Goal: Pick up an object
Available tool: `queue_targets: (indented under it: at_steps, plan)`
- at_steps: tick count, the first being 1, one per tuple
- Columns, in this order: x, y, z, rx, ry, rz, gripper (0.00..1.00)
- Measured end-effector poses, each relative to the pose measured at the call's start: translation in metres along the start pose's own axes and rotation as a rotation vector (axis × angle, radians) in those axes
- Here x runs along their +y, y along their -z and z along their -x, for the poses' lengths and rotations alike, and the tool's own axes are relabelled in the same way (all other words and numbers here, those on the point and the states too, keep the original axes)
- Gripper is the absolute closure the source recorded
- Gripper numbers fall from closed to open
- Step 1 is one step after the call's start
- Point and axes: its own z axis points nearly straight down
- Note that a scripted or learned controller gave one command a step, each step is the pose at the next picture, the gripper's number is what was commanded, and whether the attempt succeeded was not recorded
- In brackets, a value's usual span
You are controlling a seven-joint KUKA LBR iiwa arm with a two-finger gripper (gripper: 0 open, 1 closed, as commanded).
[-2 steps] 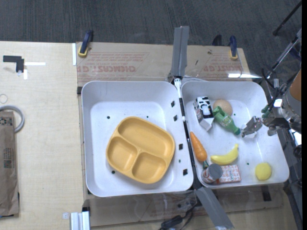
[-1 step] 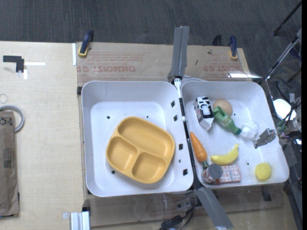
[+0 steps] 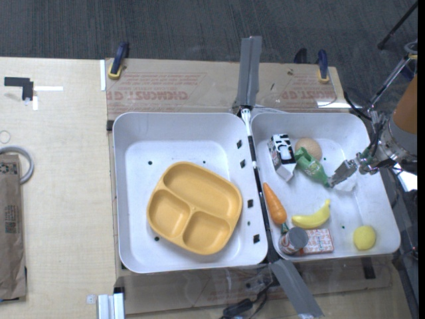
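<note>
The left white plastic bin (image 3: 126, 178) holds a yellow three-compartment plate (image 3: 194, 208). The right white bin (image 3: 378, 198) is crowded: yellow banana (image 3: 312, 216), orange carrot (image 3: 274, 203), green bottle (image 3: 312, 165), small lemon (image 3: 364, 238). The grey gripper (image 3: 345, 173) hovers right-centre, just beside the bottle; I cannot tell its grip.

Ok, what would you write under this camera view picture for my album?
Robot gripper reaching into the right bin of toy food, yellow tray alone in the left bin.
</note>
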Motion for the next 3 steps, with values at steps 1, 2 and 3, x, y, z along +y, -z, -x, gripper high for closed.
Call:
queue_targets:
  at_steps: [1, 2, 3]
  plan:
    - [-0.006, -0.097, -0.025, 0.000, 0.022, 0.001, 0.00]
    - [0.064, -0.070, -0.007, -0.001, -0.131, 0.001, 0.00]
    - [-0.051, -0.058, -0.022, 0.002, -0.095, -0.001, 0.00]
